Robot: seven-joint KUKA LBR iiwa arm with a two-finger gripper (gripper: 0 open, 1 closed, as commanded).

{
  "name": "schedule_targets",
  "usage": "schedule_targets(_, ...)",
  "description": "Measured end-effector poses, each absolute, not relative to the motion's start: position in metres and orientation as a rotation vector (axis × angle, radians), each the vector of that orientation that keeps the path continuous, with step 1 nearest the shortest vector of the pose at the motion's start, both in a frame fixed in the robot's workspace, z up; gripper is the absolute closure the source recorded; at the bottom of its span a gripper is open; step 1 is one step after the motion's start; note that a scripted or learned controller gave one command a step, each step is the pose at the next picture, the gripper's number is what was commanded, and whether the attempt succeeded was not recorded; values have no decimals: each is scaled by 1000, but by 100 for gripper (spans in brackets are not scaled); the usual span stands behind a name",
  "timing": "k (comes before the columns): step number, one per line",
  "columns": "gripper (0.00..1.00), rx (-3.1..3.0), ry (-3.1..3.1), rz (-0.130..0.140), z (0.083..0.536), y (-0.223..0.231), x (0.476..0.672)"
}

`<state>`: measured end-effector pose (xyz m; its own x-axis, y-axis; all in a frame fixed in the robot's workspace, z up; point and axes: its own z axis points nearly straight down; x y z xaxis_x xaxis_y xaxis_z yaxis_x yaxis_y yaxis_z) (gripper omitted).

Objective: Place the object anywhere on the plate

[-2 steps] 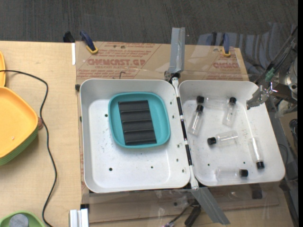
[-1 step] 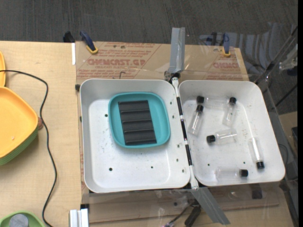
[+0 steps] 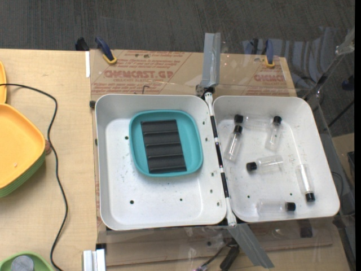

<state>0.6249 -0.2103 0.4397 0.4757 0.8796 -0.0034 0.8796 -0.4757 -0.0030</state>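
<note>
A teal square plate [image 3: 137, 151] lies in the left white bin [image 3: 113, 202], toward its back. A dark grey ribbed block [image 3: 163, 146] rests flat on the plate's middle. In the right white bin [image 3: 321, 174] lie several clear plastic vials with black caps: one [image 3: 233, 143] near the left wall, one [image 3: 273, 131] at the back, one [image 3: 264, 164] in the middle, one [image 3: 304, 181] on the right, and one [image 3: 275, 208] near the front edge.
A yellow dish stacked on a green one [image 3: 17, 151] sits on the wooden table at left, with a black cable [image 3: 56, 168] running past it. Cardboard [image 3: 146, 72] lies behind the bins, held by blue and orange clamps [image 3: 105, 49].
</note>
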Motion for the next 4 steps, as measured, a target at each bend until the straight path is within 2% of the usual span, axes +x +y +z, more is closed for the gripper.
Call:
schedule_targets(2,0,-2851,-1317,6,440,-213,657)
schedule_targets(3,0,-2959,-1049,9,439,-215,648)
schedule_targets(4,0,-3034,-808,7,440,-215,654)
